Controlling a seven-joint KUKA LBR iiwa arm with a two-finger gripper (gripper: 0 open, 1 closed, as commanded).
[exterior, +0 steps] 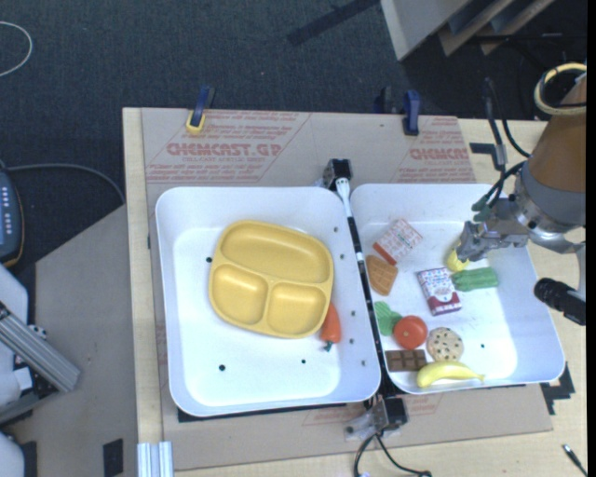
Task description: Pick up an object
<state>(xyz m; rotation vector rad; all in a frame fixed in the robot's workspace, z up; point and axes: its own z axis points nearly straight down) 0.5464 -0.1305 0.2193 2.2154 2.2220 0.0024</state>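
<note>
2 white bins [177,279]; 1 yellow divided plate [270,278]; 1 carrot [331,323]; 1 tomato [410,330]; 1 banana [447,374]; 1 cookie [445,344]; 1 chocolate bar [404,360].

A dark grey carpeted floor [140,56] fills the upper part of the frame. A thin pale cable [11,47] loops at the upper left. At the upper right stands a light wooden piece of furniture [466,23]. Below, a bench topped with printed brown cardboard [279,140] is held by a yellow clamp [197,114] and a blue clamp [410,110].
</note>
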